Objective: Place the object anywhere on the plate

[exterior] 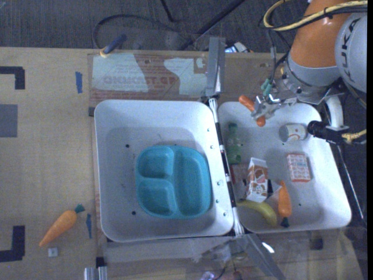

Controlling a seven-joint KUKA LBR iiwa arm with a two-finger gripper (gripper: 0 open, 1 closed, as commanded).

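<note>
Gripper low over the right bin, its grasp unclear

The two-finger gripper (261, 105) hung at the far edge of the shallow white right bin (332, 197), blurred and partly masked by its own wrist, so it could not be told whether it was open or closed. A small orange piece (247, 102) showed just beside it, too indistinct to name or to say if it was held.

In the same bin lay a green bottle (233, 143) against the left wall, a small white cup (293, 132), a red-and-white flat packet (298, 168), a small printed carton (257, 179), a yellow banana (260, 212) and an orange toy carrot (284, 202), the last two touching near the front rim.

The teal divided plastic plate (173, 181) sat alone in the shallow white left bin (116, 127), with bare floor all round it. Another orange carrot (58, 227) lay on the wooden bench (46, 156), well apart from both bins
</note>
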